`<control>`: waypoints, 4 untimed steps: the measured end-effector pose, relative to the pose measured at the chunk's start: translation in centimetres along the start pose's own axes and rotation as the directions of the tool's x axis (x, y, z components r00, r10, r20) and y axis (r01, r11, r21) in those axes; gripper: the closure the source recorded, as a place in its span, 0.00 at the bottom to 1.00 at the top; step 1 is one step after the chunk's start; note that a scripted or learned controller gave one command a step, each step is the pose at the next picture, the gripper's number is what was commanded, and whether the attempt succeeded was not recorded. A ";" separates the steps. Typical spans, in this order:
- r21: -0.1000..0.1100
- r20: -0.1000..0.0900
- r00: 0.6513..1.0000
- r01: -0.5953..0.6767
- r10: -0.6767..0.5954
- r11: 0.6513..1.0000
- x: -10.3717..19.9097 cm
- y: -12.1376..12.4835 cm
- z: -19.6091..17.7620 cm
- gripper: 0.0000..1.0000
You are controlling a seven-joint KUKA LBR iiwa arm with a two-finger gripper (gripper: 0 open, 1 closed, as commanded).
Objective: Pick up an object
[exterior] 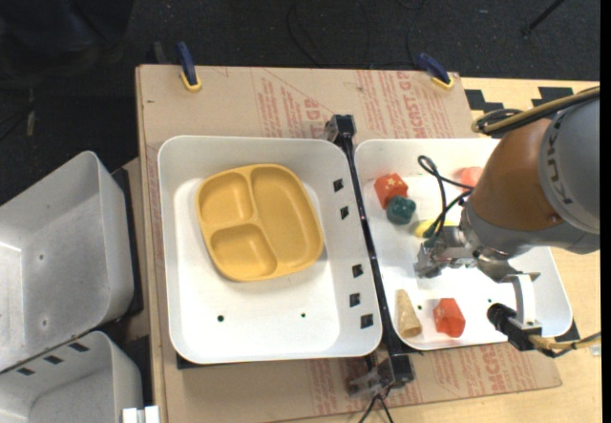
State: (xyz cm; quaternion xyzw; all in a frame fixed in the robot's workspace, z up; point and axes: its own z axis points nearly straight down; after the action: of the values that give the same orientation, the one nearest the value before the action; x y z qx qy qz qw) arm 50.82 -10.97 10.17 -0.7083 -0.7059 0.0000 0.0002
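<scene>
Yellow tray (258, 221) with three compartments sits in the left bin (181, 249), nothing else in there with it. Over in the right bin (563, 311) you've got a red block (390, 188) and a teal ball (401, 210) touching near the top left, plus a tan cone (409, 313) and another red piece (449, 316) down along the front edge. Arm (535, 187) is hunched over the middle of that bin with the gripper (434, 259) low just right of the ball, but honestly can't tell how far apart it is or whether it's got anything.

Yellow divided tray (260, 221) in left bin (181, 249)
</scene>
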 end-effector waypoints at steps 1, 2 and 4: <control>-0.005 0.002 1.000 0.006 -0.006 1.000 0.1 0.4 -4.2 1.00; -0.004 0.002 1.000 0.006 -0.006 1.000 0.3 0.0 -10.3 1.00; -0.001 0.000 1.000 0.010 -0.010 1.000 6.2 1.1 -13.8 1.00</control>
State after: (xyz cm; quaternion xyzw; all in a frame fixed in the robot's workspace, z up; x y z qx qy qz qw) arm 51.98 -4.78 23.96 -0.7049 -0.7093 -0.0003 -0.0004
